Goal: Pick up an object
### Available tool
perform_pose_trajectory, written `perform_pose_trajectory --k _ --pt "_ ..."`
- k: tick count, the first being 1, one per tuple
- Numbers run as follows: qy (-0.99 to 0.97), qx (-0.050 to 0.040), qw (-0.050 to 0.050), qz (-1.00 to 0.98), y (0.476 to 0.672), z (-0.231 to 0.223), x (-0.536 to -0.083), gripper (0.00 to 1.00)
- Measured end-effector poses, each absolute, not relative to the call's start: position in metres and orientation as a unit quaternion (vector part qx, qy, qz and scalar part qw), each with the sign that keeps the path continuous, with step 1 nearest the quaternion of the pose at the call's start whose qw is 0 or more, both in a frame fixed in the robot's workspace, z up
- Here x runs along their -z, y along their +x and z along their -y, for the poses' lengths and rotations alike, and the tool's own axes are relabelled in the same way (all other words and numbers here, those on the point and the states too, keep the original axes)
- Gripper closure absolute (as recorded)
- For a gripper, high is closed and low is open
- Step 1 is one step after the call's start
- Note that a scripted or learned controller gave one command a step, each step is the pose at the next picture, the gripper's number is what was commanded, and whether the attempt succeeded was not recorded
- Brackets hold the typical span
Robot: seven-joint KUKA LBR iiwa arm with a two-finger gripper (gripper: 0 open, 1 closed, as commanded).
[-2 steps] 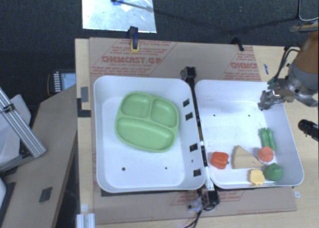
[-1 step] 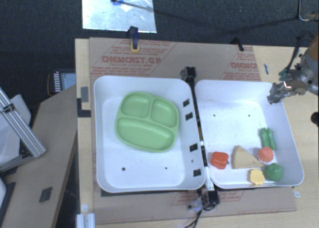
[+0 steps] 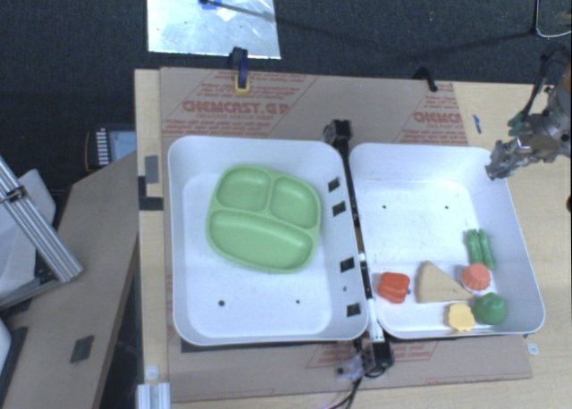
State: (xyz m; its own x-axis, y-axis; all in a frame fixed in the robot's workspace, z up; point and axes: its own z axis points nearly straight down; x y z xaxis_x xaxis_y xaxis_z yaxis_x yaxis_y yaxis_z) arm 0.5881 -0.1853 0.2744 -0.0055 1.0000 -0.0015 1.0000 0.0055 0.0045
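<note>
Several small toy foods lie in the near right corner of the right bin (image 3: pixel 420 155): a red-orange piece (image 3: pixel 393 287), a tan wedge (image 3: pixel 437 284), a long green piece (image 3: pixel 478 246), an orange-red round piece (image 3: pixel 476 277), a yellow piece (image 3: pixel 460 316) and a dark green round piece (image 3: pixel 490 309). A light green divided plate (image 3: pixel 264 218) rests in the left bin (image 3: pixel 192 309). My gripper (image 3: pixel 502 162) hangs over the far right corner of the right bin, well away from the toy foods. Nothing shows at its tip.
A black divider with clips (image 3: pixel 350 220) runs between the two bins. Both bins sit on a cardboard sheet (image 3: pixel 268 99). A shiny metal plate (image 3: pixel 213 5) lies on the dark floor behind. An aluminium frame (image 3: pixel 31 229) stands at the left.
</note>
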Motion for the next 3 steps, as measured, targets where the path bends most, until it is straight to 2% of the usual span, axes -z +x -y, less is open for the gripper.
perform_pose_trajectory --k 1,3 --pt "0.705 -0.0006 0.001 -0.71 0.591 0.137 -0.258 1.0" --pt "0.704 -0.0004 0.0 -0.71 0.579 0.036 -0.236 1.0"
